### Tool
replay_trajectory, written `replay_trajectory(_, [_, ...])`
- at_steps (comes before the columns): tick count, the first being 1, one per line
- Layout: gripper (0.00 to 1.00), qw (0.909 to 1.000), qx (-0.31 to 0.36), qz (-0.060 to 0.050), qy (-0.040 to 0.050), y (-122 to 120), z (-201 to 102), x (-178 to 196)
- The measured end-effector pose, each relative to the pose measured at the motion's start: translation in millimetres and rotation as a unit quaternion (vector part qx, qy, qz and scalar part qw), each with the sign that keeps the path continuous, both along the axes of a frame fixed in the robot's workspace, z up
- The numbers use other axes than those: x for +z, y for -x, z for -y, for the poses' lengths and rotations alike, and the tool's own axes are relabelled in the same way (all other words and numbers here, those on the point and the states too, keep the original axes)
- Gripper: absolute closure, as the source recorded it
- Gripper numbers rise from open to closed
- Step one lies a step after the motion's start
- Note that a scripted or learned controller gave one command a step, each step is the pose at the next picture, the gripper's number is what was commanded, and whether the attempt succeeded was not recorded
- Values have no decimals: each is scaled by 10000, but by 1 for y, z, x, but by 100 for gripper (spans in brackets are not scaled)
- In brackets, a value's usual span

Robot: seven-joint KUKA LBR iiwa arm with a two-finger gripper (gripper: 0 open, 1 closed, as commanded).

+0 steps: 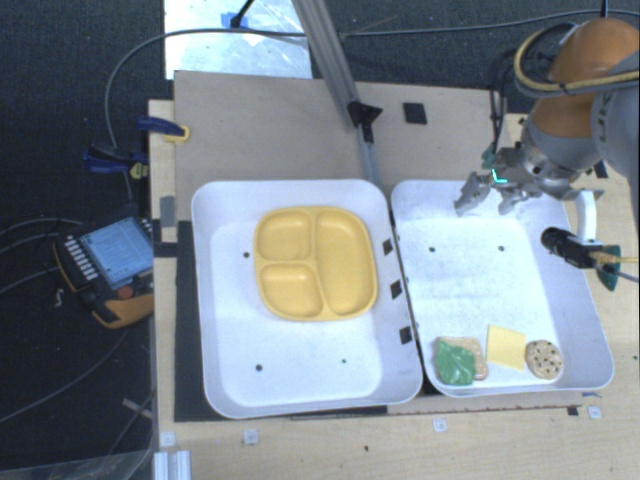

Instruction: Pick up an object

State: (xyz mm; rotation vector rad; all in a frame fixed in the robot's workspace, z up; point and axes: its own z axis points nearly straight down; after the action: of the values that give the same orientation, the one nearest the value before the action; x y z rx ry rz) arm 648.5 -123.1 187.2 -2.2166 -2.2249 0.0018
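At the near edge of the right shallow white bin (500, 278) I see three small items in a row: a green leafy piece on a tan slice (459, 360) toward the near left corner, a flat yellow square of cheese (506, 347) just beside it, and a round speckled tan cookie (544, 359) toward the near right corner, close to the cheese. None of them is between the fingers. My grey two-finger gripper (492, 198) hangs over the far edge of that same bin, well apart from the row, its fingers spread and holding nothing. Above it I can see the arm's orange band (590, 63). In the left white bin (230, 368) a yellow plastic plate with three compartments (315, 263) lies toward the far side.
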Motion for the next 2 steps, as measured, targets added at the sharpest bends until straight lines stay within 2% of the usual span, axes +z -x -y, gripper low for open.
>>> replay_trajectory(1, [0,10000,3,16,2,-1,0,1])
replay_trajectory(2, [0,10000,-9,-6,1,4,2,-60])
